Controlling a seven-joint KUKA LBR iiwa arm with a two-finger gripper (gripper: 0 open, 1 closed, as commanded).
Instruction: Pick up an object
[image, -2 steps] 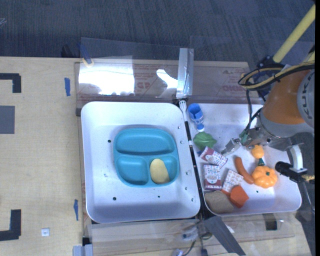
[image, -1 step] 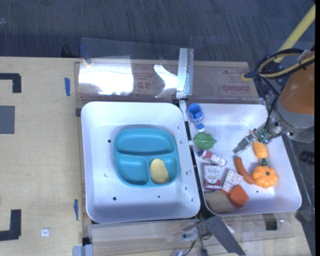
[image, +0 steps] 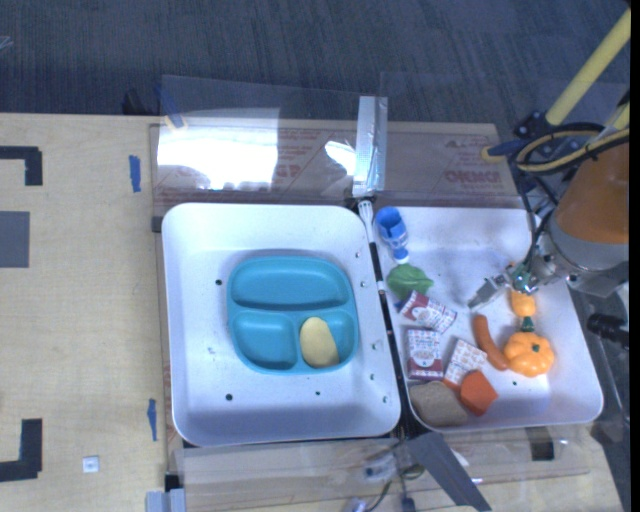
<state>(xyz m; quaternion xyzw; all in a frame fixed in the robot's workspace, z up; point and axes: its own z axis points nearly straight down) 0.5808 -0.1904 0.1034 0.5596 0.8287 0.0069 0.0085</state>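
My gripper (image: 502, 293) hangs low over the right bin (image: 585, 400), at its upper right, and looks open. One grey finger (image: 484, 292) points down-left onto bare bin floor. The other side sits right above a small orange-yellow piece (image: 522, 304), touching or nearly touching it. Nothing shows between the fingers. Just below are an orange pumpkin (image: 529, 354) and an orange carrot-like stick (image: 487, 340). Further left lie a blue bottle (image: 392, 232), a green lump (image: 408, 279), several red-and-white packets (image: 428, 335), a red-orange block (image: 477, 392) and a brown disc (image: 436, 402).
The left bin (image: 190, 320) holds a blue divided tray (image: 285, 290) with a yellow oval item (image: 318, 342) in its lower right compartment. A raised divider (image: 381, 300) separates the bins. The grey and orange arm (image: 595, 215) and yellow cables (image: 560, 145) crowd the upper right.
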